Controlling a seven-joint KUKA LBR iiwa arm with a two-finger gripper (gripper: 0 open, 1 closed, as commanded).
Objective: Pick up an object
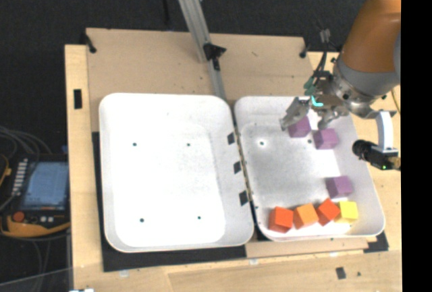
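Note:
My gripper (310, 118) hangs over the far part of the right bin (283, 169), its two fingers spread apart and open. A purple block (299, 127) lies just under the left fingertip (292, 117), and a second purple block (326, 139) lies beside the right fingertip (328, 122). Neither block sits between the fingers. A third purple block (339, 185) rests further forward on the right side of the bin. Along the bin's front edge stand a red-orange block (281, 218), an orange block (306, 215), a red block (328, 210) and a yellow block (348, 210).
The left bin (169, 169) lies beside the right one, with small clips along the seam between them. A metal pole (192, 7) slants up from the back of the bench. A screen device (44, 186) with cables sits off the bench at left.

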